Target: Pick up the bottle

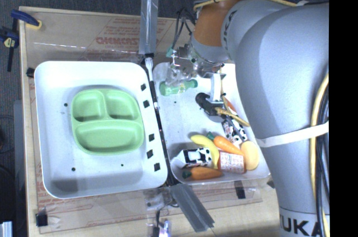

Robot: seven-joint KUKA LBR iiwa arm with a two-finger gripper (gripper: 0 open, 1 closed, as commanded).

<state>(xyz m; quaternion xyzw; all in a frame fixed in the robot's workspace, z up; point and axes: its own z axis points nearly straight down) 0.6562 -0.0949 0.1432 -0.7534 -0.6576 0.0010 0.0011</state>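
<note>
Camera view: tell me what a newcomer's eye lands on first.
The big grey arm dominates the right side, its gripper hanging over the right bin's far end by a clear green-capped bottle. A green divided plate lies in the left bin, and colourful toy food crowds the right bin's near corner.

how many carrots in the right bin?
2. One carrot lies beside the banana; another carrot lies along the bin's near edge. More may be hidden under the arm.

You see the claw (180,65) low over the right bin's (184,118) far corner, just above the clear bottle with a green cap (178,85). The left bin (50,118) holds a green divided tray (107,121). A banana (203,142) and carrot (228,145) crowd the right bin's near end.
</note>
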